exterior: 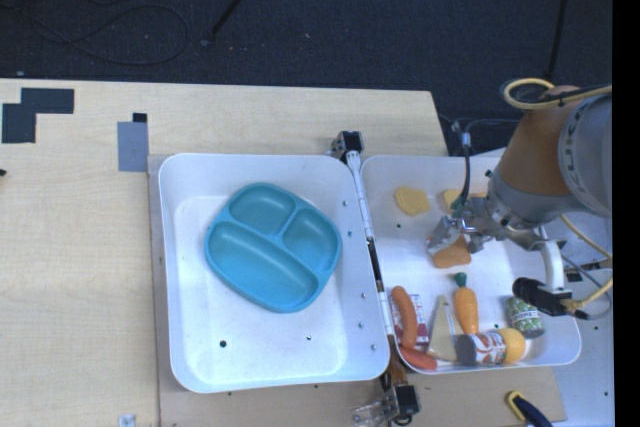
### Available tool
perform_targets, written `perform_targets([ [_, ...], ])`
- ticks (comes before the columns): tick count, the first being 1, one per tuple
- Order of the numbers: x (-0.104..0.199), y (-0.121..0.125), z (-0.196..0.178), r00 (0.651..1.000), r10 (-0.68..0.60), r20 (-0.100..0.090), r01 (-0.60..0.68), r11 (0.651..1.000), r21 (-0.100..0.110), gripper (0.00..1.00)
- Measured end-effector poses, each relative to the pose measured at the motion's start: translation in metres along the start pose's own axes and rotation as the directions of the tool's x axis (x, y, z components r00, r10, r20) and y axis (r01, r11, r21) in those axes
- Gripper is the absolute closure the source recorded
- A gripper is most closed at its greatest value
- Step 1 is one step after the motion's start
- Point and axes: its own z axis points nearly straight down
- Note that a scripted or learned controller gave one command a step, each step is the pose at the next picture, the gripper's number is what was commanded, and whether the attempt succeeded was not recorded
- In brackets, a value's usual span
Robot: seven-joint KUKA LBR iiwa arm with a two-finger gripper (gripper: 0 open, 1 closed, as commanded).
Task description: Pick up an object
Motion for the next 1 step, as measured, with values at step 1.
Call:
perform_targets([
  [1, 0.0804, -0.0070, -0.1054, 1.000, 0.000, 0.001, 0.000, 1.000, -0.002, 1.00],
])
